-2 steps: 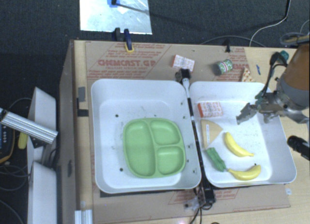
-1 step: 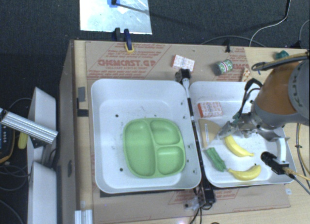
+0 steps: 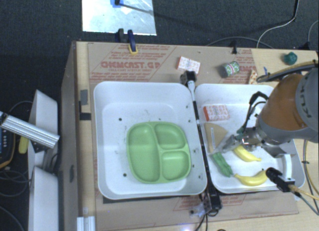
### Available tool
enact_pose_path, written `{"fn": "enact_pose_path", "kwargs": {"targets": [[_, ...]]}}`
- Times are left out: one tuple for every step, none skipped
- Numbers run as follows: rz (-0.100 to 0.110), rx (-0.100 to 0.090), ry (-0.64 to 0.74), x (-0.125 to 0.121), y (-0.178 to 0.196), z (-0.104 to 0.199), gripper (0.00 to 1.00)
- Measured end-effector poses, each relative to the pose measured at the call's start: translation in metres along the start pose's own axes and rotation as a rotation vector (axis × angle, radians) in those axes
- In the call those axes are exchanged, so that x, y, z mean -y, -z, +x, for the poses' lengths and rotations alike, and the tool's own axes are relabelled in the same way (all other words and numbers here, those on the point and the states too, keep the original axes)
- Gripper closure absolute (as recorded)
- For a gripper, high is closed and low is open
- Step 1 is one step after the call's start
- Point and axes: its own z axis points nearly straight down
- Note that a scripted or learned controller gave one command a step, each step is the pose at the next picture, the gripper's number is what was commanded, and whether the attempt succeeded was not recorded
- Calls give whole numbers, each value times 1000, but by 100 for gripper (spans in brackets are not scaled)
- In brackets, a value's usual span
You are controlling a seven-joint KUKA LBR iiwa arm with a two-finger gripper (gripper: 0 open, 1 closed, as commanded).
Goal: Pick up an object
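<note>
Yellow bananas (image 3: 247, 154) crowd the right bin's (image 3: 234, 91) front edge beside the gripper (image 3: 239, 140).

Grey arm with orange band (image 3: 288, 106) enters at right of frame, wrist bent down-left; two-finger metal tool (image 3: 234, 142) low, right-centre.

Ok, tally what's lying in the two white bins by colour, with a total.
Green: 2 (divided plate, long green item)
Yellow: 2 (banana, banana)
Red and white: 1 (small packet)
Tan: 1 (flat card piece)
Total: 6
</note>
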Motion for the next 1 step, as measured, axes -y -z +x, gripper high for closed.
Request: {"fn": "enact_pose_path", "kwargs": {"targets": [[-1, 0, 2, -48, 0, 38, 0]]}}
